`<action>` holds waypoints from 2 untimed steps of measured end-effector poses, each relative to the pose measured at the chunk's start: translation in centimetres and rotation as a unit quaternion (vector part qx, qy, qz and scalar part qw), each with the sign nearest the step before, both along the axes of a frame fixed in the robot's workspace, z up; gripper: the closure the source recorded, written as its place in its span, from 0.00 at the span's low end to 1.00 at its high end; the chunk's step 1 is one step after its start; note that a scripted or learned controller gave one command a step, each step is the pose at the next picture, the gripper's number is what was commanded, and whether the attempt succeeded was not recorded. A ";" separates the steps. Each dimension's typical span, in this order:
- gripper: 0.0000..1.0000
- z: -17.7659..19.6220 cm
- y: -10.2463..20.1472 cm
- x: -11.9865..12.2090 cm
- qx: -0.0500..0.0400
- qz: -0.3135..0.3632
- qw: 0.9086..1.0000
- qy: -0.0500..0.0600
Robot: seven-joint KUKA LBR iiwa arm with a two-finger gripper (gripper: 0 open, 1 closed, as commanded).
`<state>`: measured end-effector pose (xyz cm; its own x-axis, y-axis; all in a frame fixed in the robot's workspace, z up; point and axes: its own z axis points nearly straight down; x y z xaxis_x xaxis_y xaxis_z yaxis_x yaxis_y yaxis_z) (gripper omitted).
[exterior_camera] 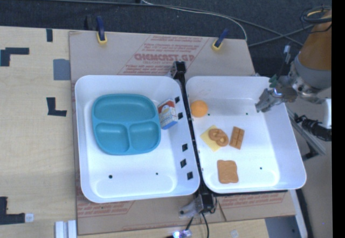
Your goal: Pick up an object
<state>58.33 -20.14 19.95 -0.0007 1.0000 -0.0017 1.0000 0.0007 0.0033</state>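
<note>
1. Nearby, the orange ball point(199, 108) sits in the right bin point(280, 145); light, smooth (likely to roll), so pinch across its middle.
2. Whether the tool point(265, 103) is spread, I cannot tell.

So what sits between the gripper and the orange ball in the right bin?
Nothing: in the camera view, bare white floor of the right bin runs from the gripper at its right rim to the orange ball.
</note>
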 end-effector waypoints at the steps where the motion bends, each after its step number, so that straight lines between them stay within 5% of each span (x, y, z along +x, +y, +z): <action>1: 1.00 6.2 -0.4 -0.3 0.000 0.000 1.000 -0.001; 2: 1.00 6.6 5.1 0.6 0.001 0.003 1.000 0.001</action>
<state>58.96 -15.00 26.58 -0.0067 1.0000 0.0011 1.0000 0.0067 0.0005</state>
